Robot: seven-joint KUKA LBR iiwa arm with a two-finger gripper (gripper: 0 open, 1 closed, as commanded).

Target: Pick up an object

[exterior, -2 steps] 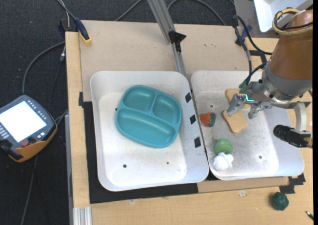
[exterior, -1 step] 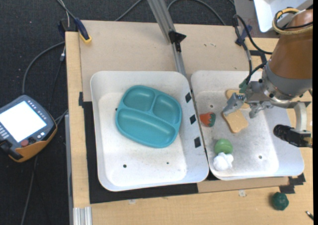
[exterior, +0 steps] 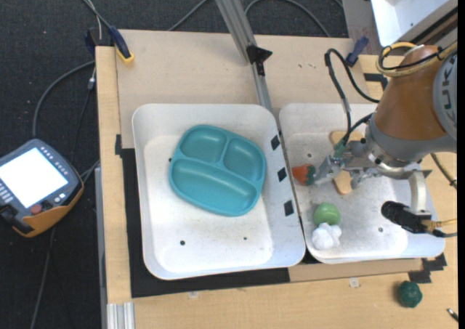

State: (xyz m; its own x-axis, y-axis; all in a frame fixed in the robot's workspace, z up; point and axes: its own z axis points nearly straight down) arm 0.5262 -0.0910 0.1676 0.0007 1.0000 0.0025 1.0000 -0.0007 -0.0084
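Note:
In the right bin (exterior: 378, 244), my gripper (exterior: 328, 168) hangs low over the left half, reaching in from the right. A small red-orange object with a green tip (exterior: 300, 173) lies just left of it, near the bin's left wall. A tan wooden piece (exterior: 342, 185) lies just below the gripper, and another tan piece (exterior: 336, 136) sits behind it. A green ball (exterior: 327, 213) and a white lumpy object (exterior: 326, 236) lie nearer the front.
The left bin (exterior: 156, 248) holds a teal divided plate (exterior: 216, 169). A dark green ball (exterior: 409, 293) sits on the bench outside the bins at front right. A metal pole (exterior: 240, 22) slants over the back of the bench.

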